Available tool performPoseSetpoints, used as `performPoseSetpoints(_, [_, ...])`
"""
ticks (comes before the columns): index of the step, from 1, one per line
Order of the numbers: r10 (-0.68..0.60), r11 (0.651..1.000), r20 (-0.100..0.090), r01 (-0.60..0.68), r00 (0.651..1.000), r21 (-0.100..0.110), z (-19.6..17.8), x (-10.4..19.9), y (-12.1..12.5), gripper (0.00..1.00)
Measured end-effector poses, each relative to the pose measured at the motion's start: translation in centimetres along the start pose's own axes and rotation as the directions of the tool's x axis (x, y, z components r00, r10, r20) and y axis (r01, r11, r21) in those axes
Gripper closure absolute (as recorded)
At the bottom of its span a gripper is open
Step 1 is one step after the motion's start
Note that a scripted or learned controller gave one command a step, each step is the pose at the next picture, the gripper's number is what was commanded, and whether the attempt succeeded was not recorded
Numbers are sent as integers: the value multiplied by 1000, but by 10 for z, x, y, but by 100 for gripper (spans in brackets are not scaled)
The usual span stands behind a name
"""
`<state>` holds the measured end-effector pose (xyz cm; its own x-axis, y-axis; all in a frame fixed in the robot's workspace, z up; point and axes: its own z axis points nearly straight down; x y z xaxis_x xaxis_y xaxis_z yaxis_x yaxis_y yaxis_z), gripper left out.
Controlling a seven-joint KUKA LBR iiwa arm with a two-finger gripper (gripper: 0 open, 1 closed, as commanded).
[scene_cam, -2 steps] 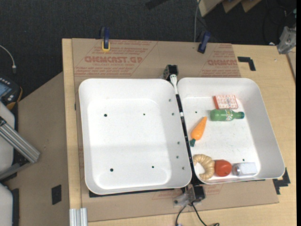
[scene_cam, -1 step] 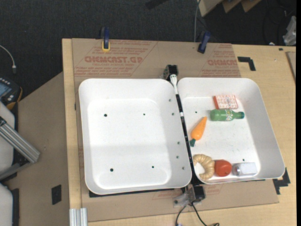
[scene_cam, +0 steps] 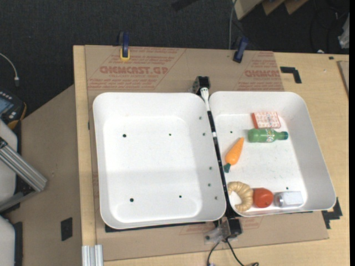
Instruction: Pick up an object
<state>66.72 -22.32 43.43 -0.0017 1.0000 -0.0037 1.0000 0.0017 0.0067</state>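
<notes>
Right bin (scene_cam: 310, 148) loaded with candidates, nothing grasped yet.
Carrot (scene_cam: 234, 151), green bottle (scene_cam: 267, 136), pink card (scene_cam: 265, 119), croissant (scene_cam: 242, 195), red piece (scene_cam: 263, 197) and clear cup (scene_cam: 290, 199) lie loose there; left bin (scene_cam: 105, 148) likely the drop side. Worktop (scene_cam: 138, 68) cardboard reads "CHEMCAST".

Five small objects in the right bin (scene_cam: 310, 148)

We see a red-patterned card (scene_cam: 265, 119) lying flat above a green bottle (scene_cam: 267, 136) on its side, an orange carrot (scene_cam: 234, 151) tilted near the divider, and a croissant (scene_cam: 242, 194) touching a red-capped clear bottle (scene_cam: 277, 198).
</notes>
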Motion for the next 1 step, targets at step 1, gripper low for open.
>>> performPoseSetpoints(1, [0, 1000, 0, 0, 1000, 1, -17, 0, 0, 100])
